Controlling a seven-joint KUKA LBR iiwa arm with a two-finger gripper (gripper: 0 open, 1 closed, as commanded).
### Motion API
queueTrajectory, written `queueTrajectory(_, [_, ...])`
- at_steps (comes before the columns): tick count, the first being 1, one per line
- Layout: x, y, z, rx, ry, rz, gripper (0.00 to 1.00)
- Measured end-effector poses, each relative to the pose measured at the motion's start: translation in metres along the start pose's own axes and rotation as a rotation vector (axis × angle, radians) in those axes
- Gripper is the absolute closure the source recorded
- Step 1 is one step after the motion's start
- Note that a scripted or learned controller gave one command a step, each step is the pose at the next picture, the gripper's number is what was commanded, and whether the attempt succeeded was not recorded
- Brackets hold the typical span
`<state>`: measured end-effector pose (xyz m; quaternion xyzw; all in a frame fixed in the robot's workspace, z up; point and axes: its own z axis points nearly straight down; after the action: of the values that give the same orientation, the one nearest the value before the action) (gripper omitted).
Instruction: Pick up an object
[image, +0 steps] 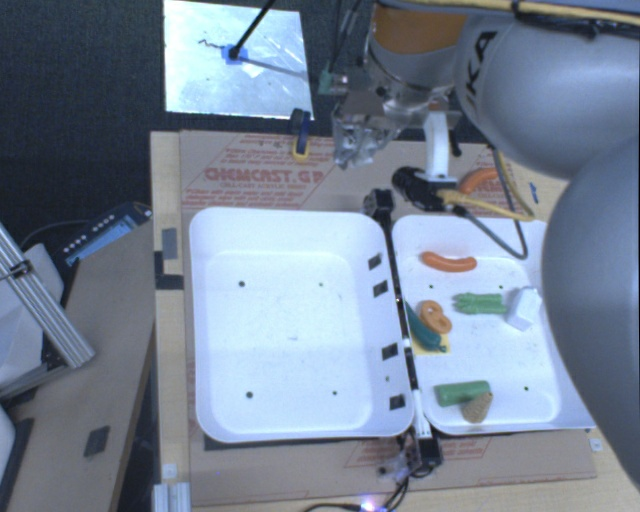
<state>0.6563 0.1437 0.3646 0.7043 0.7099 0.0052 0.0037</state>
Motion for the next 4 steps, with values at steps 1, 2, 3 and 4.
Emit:
queueTrajectory(1, [0.003,-0.034,0.111,0.024,-0.003,0.008,1.0])
queueTrajectory(2, [0.042,-0.091,0.15,0.02,-0.001,0.0,1.0])
queueTrajectory(3, [0.091,-0.104,-0.012,-0.002,0.007,-0.001,1.0])
queueTrajectory(4, [0.092,-0.173,0.056,0.021,-0.003,0.001,1.0])
